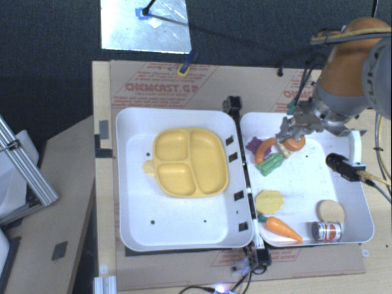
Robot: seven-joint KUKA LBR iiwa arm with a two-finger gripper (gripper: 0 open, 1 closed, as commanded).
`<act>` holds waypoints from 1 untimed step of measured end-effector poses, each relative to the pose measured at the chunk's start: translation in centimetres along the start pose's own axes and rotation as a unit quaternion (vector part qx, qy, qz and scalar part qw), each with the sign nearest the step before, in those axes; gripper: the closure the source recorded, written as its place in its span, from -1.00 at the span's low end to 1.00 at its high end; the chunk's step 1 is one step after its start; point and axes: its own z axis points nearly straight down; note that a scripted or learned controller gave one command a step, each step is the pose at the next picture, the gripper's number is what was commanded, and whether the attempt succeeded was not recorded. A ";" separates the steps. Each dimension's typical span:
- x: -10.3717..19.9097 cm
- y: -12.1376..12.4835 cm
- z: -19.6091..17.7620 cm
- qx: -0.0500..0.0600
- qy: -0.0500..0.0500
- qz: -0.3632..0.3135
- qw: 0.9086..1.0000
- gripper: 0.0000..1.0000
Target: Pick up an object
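Orange-red round toy (pixel 294 143) beside green piece (pixel 271 163), under gripper (pixel 285 135).

Both bins (pixel 184 118) are white. The left bin carries a pale yellow tray (pixel 187 162) with 3 sections. In the right bin lie an orange carrot (pixel 282 226) with a green top, a pale yellow disc (pixel 269 201), a tan bun (pixel 331 210), a red-and-white can (pixel 326 231), plus purple, orange and green toys (pixel 269 155).
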 end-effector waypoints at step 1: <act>4.9 1.5 0.7 0.000 0.000 0.000 1.000 1.00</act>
